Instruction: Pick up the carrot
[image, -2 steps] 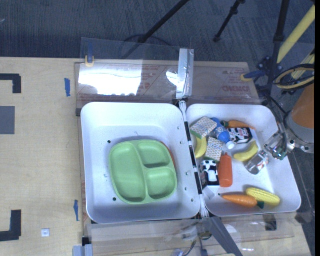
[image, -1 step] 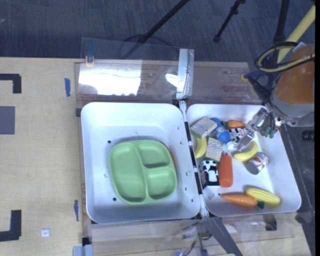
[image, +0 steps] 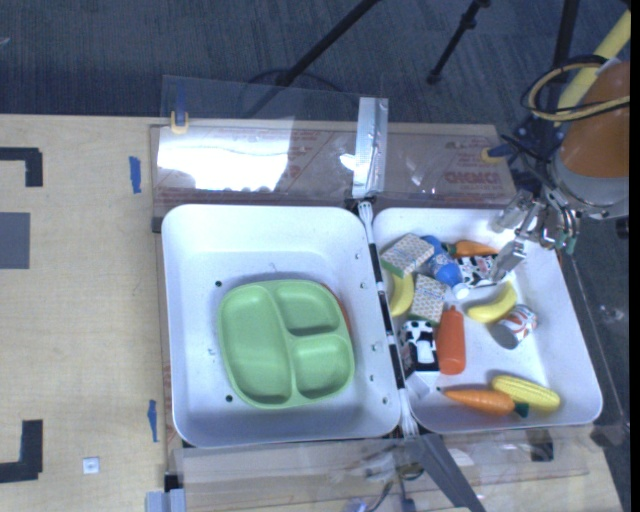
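Carrot (image: 479, 399), orange, tapered, lies near the front of the right bin (image: 585, 345), touching a yellow corn cob (image: 527, 392). It looks like light, stiff, smooth plastic; its thicker middle seems the best hold. Gripper (image: 520, 240) hovers well behind it.

The carrot (image: 480, 399) lay at the near edge of the right bin (image: 580, 330), and it was boxed in: the yellow corn cob (image: 527, 392) touched its right end, and the bin's near wall ran just beside it. Above the carrot, though, a patch of bare white floor stood open, good room to come down. Left of that patch the orange bottle (image: 452, 341) stood close, the black-and-white cow toy (image: 423, 345) beside it. Farther back from the carrot it was crowded: banana (image: 494, 304), small can (image: 518, 322), blocks packed together. The gripper (image: 520, 240) hung over that far clutter.
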